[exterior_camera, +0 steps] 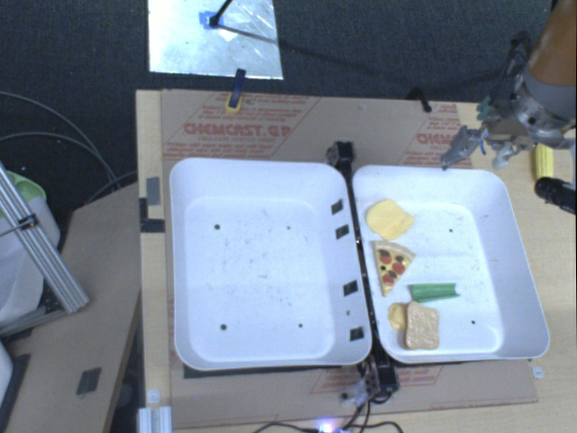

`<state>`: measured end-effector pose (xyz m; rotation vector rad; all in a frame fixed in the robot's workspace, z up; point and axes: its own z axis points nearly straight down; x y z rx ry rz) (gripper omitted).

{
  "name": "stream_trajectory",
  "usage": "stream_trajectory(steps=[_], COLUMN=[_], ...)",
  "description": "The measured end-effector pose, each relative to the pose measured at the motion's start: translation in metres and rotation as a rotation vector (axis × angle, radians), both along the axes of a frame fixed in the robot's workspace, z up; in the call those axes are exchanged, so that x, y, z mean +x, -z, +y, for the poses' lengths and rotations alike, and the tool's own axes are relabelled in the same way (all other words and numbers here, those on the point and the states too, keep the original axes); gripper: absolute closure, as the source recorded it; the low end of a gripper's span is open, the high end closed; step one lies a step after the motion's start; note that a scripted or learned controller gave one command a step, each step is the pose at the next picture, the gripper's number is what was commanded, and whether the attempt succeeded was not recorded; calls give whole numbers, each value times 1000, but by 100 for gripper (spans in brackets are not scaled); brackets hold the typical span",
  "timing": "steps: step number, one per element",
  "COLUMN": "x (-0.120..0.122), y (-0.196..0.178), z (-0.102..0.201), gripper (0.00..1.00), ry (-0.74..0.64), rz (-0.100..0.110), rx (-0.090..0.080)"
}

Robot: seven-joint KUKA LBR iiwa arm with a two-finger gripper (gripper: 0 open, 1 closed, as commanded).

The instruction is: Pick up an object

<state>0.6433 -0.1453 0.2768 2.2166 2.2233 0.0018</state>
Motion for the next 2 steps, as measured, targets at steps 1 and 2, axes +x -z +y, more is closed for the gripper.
stream_trajectory(steps=[1, 2], x=[-65, -131], y=[194, 189], z=[29, 58], gripper=[0, 0], ry=[3, 8], rz=[1, -13], rx=[4, -9])
